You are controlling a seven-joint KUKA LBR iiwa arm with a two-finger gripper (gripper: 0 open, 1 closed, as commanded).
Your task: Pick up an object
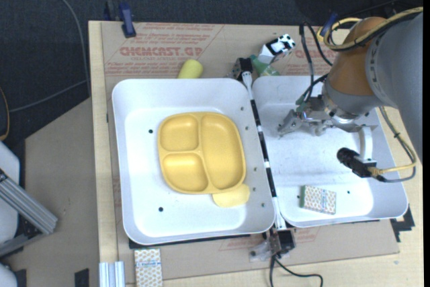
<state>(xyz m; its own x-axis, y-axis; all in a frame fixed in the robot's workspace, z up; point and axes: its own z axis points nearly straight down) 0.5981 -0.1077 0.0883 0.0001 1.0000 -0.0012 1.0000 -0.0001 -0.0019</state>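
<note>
Here the likeliest pick is the small patterned packet [318, 199], lying flat at about five o'clock in the right bin [386, 201], well apart from anything that could crowd a grasp. The gripper [304, 119] hangs over the same bin at about ten o'clock of its floor, up and to the left of the packet, with nothing between its fingers; whether the jaws stand apart or together I cannot tell, since the metal parts merge into one cluster from above. The arm [376, 64] leans in from three o'clock, its wrist covering the bin's upper right. In the left bin [131, 165] a yellow divided plate [200, 151] sits centred, overlapping a pale yellow piece [232, 196] at its five o'clock edge, a flatter and harder target. Beyond the bins, at twelve o'clock, a yellow cylinder [190, 68] rests on the cardboard [161, 47].
</note>
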